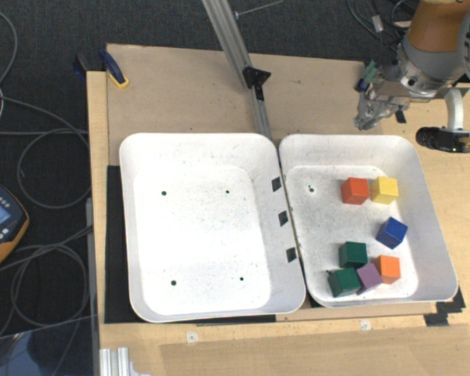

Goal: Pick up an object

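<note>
Overhead, arm: the arm [442, 22] is reaching in from the upper right, its orange band showing above the wrist.
Pincer: the pincer [370, 118] is hanging over the bare tabletop [188, 84] just beyond the right bin's far rim; nothing is sitting between its fingers, and how wide they are standing cannot be told.
Right bin: the right bin [423, 171] is holding seven blocks.
Far pair: a red block [356, 190] and a yellow block [385, 189] are lying side by side, touching or nearly so.
Blue block: the blue block [392, 232] is sitting alone near the right wall.
Near cluster: two green blocks [352, 254] [344, 281], a purple block [369, 276] and an orange block [389, 268] are crowding together at the near edge.
Left bin: the left bin [141, 151] is lying beside the right one, rims meeting.
</note>
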{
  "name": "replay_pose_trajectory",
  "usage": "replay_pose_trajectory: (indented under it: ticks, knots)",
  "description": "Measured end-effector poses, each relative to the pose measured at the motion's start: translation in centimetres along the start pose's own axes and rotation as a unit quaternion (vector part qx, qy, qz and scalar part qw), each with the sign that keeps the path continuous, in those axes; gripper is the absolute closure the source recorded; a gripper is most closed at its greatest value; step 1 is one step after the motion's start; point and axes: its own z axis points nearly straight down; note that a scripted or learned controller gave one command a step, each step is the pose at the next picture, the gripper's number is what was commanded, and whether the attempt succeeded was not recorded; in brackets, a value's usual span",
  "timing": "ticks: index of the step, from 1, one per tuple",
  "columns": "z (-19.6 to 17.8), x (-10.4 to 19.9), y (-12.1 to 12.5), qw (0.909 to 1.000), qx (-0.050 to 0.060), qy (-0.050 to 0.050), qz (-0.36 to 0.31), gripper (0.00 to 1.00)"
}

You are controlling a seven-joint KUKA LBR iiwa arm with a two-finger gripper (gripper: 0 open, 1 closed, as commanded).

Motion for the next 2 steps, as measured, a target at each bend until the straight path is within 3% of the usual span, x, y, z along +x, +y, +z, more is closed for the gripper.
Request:
replay_pose_trajectory:
  ticks: [1,2]
  knots:
    - [-3.0,0.0,0.1,1.0,0.002,0.0,0.0,1.0]
    - [-2.3,4.2,-1.2,1.0,0.006,0.002,-0.001,1.0]
